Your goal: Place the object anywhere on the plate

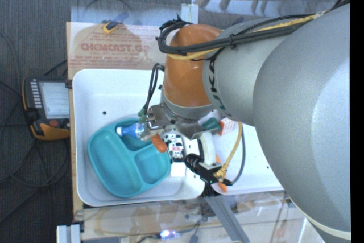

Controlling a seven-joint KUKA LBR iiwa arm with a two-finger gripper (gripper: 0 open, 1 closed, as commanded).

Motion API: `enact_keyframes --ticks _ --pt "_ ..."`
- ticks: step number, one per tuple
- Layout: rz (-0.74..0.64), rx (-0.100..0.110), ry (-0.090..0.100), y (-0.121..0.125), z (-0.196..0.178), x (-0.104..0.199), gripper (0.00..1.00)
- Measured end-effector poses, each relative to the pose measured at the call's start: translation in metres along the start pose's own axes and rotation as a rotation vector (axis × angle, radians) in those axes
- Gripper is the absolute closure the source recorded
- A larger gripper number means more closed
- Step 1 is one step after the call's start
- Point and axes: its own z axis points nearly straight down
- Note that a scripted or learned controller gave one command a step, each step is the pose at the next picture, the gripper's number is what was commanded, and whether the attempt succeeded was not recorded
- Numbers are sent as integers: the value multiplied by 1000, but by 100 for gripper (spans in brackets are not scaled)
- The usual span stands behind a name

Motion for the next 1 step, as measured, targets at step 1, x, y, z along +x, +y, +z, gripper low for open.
enact_keyframes --ticks 1 --pt "0 0 0 0 0 0 0"
